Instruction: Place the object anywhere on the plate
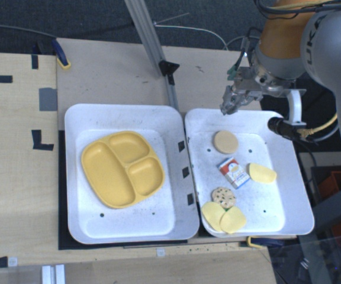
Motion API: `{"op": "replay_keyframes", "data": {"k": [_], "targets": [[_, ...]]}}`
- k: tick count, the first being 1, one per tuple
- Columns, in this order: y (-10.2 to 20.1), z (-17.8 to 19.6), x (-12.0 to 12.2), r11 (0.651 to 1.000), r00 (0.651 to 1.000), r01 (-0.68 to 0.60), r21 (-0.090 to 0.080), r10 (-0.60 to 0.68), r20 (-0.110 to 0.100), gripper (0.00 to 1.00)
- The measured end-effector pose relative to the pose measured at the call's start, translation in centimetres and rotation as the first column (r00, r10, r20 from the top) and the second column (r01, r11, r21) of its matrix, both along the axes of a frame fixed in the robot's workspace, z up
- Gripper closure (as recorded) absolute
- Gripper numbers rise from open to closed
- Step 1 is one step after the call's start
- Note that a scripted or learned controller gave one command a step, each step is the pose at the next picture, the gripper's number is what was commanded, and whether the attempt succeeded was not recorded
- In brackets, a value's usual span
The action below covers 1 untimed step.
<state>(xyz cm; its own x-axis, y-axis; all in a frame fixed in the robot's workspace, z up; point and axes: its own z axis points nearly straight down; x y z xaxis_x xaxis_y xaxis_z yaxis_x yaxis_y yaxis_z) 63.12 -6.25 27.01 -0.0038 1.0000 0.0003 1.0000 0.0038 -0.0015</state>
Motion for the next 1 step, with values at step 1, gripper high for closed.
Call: {"op": "replay_keyframes", "data": {"k": [1], "targets": [[-0.46,3.23,-4.17,1.0,1.0,0.004,0.0,-0.004,0.002,1.0]]}}
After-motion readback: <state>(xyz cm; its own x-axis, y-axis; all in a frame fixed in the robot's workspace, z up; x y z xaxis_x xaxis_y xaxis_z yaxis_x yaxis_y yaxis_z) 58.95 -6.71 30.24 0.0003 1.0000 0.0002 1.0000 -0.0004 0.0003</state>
